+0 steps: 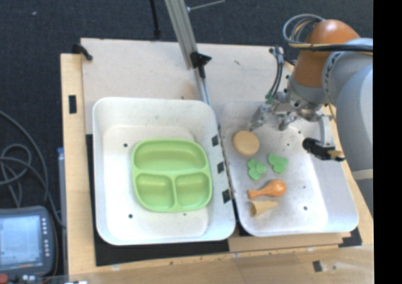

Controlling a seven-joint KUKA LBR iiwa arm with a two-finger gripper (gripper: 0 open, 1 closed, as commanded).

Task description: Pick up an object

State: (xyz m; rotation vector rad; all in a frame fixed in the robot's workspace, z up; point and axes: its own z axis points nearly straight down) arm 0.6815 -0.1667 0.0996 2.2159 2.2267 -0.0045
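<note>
Objects all loose in right bin: tan disc near far-left corner, green pieces centre. Gripper above far edge, fingers spread, grasping nothing. Pick not begun.

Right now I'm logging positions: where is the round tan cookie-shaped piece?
The round tan cookie-shaped piece lies in the right white bin, near its left wall, just above two small green pieces.
</note>
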